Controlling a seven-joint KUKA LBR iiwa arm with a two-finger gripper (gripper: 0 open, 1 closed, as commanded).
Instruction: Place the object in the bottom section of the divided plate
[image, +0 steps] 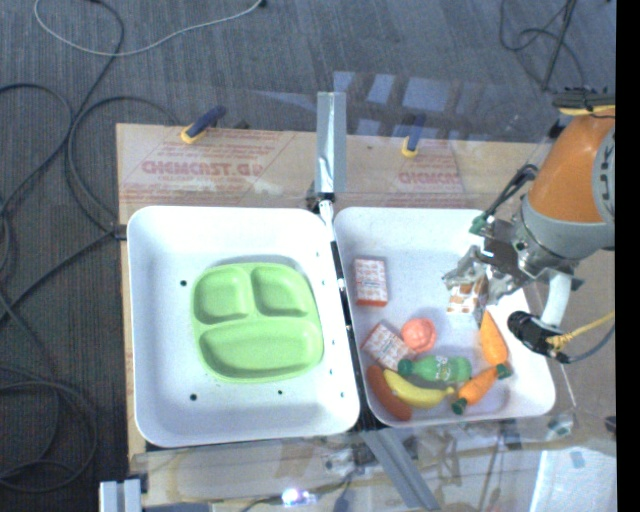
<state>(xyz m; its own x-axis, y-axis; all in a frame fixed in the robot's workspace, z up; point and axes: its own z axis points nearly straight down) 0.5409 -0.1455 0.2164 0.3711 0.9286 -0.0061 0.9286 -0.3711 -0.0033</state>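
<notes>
Gripper (470, 285) hovering over right bin (400, 225), seeming to pinch small white-orange packet (461, 299). Green divided plate (258, 322) sitting in left bin (160, 330). You lifting straight, going slow, aiming at big bottom section (262, 351).

Green divided plate (258, 322) lies flat (left bin).
</notes>
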